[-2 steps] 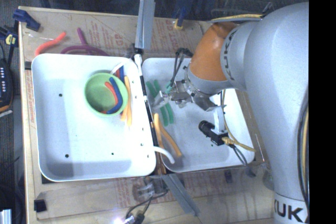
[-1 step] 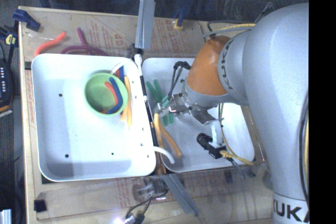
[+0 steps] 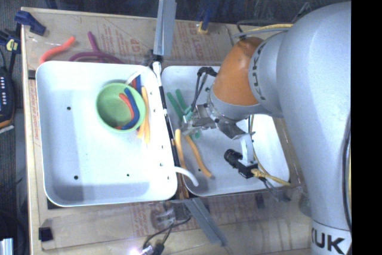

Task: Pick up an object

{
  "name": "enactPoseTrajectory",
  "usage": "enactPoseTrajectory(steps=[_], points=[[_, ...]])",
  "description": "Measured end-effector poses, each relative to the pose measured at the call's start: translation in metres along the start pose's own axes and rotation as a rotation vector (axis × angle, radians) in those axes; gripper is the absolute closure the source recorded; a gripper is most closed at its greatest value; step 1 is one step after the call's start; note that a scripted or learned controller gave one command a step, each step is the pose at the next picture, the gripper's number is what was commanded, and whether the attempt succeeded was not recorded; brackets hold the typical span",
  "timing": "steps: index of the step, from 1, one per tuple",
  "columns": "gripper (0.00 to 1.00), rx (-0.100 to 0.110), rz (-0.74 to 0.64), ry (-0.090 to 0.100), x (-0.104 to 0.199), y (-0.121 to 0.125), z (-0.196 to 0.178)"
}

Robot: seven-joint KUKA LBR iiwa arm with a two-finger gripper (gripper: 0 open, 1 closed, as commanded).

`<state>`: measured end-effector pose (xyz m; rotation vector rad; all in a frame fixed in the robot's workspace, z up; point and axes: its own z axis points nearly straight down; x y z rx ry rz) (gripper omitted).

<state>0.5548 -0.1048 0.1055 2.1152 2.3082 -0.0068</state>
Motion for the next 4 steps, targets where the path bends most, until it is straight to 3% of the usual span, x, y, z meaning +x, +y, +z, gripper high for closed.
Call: enactPoseTrajectory(steps=[1, 2, 3, 4], points=[[0.0, 0.001, 0.003, -0.005, -0.003, -0.001, 0.0], [1.0, 0.003, -0.002, -0.004, -0.002, -0.001, -0.01], [0.0, 0.004, -0.003, -0.005, -0.002, -0.001, -0.01], [0.0, -0.001, -0.037, -0.006, -0.004, -0.002, 0.01]])
